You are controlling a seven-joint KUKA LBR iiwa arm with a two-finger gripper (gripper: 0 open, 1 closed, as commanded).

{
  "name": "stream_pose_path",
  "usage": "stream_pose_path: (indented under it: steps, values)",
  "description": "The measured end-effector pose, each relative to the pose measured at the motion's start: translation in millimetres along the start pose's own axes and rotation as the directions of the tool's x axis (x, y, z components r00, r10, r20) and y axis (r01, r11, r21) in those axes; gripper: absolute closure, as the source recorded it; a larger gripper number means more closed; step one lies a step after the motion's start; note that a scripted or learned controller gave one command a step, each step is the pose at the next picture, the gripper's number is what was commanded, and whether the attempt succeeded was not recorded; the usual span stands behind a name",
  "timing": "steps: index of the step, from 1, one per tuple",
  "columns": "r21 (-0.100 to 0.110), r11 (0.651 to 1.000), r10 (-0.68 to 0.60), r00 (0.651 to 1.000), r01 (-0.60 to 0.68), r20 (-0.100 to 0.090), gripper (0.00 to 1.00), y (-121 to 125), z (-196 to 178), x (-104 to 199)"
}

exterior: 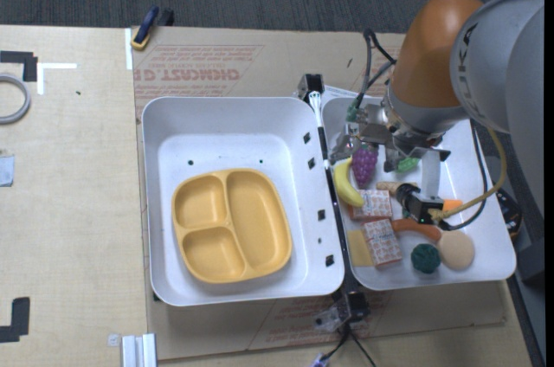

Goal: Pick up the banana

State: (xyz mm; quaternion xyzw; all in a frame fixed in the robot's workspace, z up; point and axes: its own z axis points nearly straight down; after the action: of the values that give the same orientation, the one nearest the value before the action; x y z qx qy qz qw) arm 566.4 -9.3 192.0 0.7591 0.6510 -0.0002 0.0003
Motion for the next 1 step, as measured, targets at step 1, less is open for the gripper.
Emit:
stream_pose_path:
  steps: [1]
  values:
    - [0.0,1.0,0.0,1.0,0.0,0.0,0.0,0.0,0.0,0.0]
